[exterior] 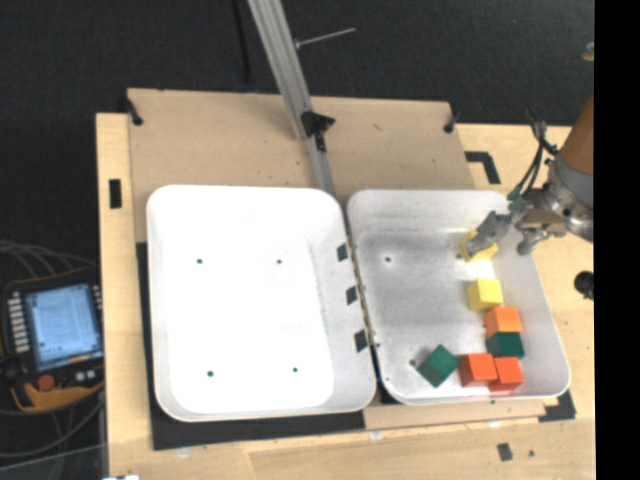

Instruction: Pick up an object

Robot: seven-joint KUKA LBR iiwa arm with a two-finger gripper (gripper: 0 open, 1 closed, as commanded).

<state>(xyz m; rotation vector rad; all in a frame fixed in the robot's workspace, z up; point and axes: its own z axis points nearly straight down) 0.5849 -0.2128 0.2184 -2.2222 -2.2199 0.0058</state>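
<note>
As we list the scene from the biggest item down, we begin with the bench, a pale wooden top carrying two shallow white bins set side by side and touching along their inner edges.

Left bin: white, with a few small dark dots on its floor.

Right bin: white, holding all the blocks, which gather along its right and lower right part.

Arm: grey with an orange band, reaching in from the right over the upper right corner of the right bin.

Gripper: low over that corner, its two fingers spread apart, one prong left and one right. A yellow block sits just below the left prong; we cannot tell whether they touch, and the block is not between the fingers, so we count nothing as held.

Blocks, in order down the bin's right side: a second yellow cube, an orange cube, a dark green cube, two orange-red cubes side by side at the bottom, and a green block lying tilted, a little apart to their left.

We judge the step in hand to be the approach, with no grasp made yet. The next move calls for centring the spread fingers over one block, most likely the near yellow one, descending, and closing squarely on it.
</note>
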